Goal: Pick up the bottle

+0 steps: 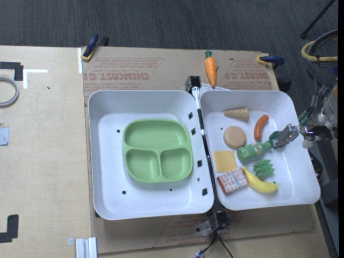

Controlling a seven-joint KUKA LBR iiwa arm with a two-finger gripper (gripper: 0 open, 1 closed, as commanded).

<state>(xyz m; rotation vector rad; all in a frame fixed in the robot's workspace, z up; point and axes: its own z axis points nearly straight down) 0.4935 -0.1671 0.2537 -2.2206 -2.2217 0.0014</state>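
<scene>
Green plastic bottle [253, 151] lies on its side mid right white bin [290, 195], cap end pointing to 2 o'clock. Two-finger metal gripper [286, 136] sits at the cap end, touching or nearly (finger spread: cannot tell). Yellow toy banana [260, 183] at bottle's 6 o'clock, round tan cookie [235, 137] at 10

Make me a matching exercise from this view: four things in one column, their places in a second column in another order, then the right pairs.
Things:
1. green divided plate
2. toy carrot
3. banana
4. green bottle

Places:
A. on the cardboard beyond the bins
B. in the left bin
C. at the near edge of the right bin's pile
D. in the right bin, its cap end next to the pincer

Pairs: 1-B, 2-A, 3-C, 4-D
</scene>
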